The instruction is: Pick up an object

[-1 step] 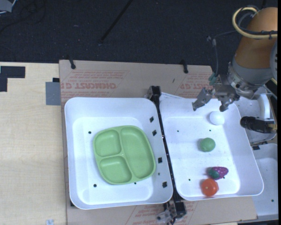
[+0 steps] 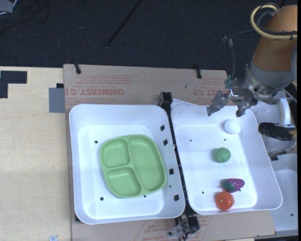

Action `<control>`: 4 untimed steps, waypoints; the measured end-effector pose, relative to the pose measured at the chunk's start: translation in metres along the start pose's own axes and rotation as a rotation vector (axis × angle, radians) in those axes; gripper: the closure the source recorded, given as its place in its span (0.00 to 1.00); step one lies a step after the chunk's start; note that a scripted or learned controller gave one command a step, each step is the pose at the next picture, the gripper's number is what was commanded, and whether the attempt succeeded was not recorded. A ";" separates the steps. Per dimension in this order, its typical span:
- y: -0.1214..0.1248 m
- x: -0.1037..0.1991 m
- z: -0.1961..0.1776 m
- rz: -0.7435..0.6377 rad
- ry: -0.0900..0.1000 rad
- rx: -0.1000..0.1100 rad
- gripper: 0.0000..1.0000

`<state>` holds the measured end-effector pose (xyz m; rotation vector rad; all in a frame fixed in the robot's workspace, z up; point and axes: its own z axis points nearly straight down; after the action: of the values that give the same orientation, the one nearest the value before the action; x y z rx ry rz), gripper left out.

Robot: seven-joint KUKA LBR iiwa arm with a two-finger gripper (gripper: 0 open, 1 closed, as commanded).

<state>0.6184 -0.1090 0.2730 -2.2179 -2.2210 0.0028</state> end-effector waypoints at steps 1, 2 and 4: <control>0.000 -0.006 0.062 0.001 0.000 0.006 0.00; -0.007 -0.006 0.125 0.001 0.001 0.006 0.00; -0.005 0.000 0.160 0.006 0.000 0.003 1.00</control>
<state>0.6128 -0.1089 0.1127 -2.2226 -2.2133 0.0057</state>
